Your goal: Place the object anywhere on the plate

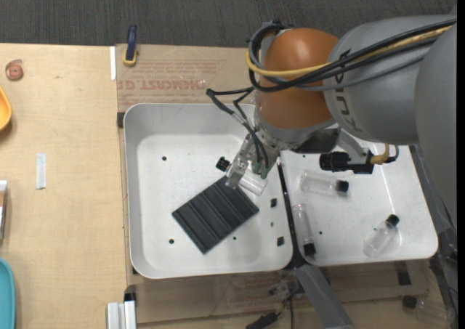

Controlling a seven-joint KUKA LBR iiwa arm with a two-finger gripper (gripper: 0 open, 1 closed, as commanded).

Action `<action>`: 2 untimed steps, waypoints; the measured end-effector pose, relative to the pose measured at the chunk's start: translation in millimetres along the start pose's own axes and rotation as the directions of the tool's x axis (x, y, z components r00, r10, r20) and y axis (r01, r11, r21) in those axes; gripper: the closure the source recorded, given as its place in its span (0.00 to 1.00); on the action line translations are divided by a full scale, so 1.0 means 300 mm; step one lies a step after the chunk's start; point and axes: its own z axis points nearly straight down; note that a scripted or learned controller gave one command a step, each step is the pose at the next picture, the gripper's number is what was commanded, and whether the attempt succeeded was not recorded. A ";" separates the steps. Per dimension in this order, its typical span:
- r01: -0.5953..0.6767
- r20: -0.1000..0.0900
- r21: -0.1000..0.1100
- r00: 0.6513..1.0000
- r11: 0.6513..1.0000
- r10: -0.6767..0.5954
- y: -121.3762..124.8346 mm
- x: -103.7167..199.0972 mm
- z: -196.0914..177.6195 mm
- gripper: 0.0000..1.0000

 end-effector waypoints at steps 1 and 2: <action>0.162 0.003 -0.001 0.987 0.987 -0.162 0.277 -0.026 -0.195 1.00; 0.334 0.003 -0.001 0.943 0.943 -0.334 0.304 0.139 -0.443 1.00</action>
